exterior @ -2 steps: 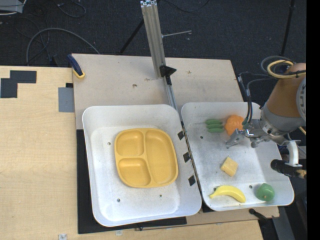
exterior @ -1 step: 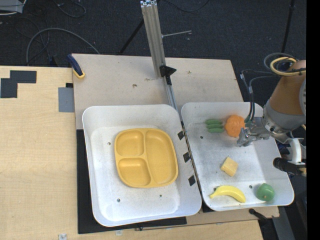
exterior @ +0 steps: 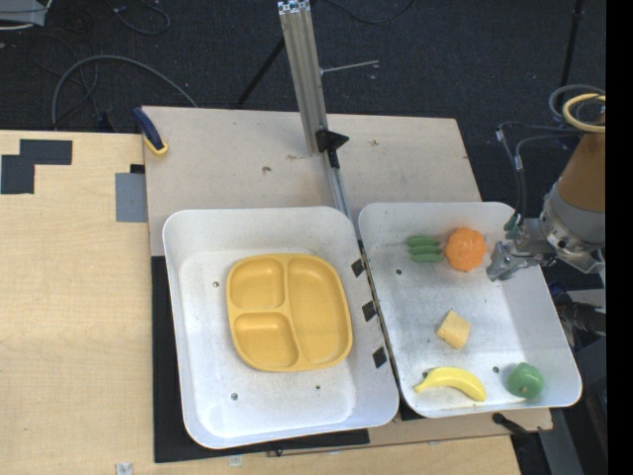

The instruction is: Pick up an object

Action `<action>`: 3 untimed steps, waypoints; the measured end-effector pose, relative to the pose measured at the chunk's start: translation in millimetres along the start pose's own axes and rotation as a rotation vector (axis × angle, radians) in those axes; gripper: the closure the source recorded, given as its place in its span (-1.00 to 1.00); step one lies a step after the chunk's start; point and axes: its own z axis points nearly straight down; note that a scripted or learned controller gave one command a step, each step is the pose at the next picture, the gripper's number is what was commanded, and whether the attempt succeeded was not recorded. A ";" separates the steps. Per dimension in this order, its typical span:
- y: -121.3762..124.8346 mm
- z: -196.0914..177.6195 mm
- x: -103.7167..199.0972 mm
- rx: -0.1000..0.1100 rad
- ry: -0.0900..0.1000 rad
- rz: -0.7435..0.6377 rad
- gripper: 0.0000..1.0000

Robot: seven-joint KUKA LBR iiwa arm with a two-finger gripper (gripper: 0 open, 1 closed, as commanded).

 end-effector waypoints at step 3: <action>-6.7 -25.3 112.9 0.003 0.002 -0.007 1.00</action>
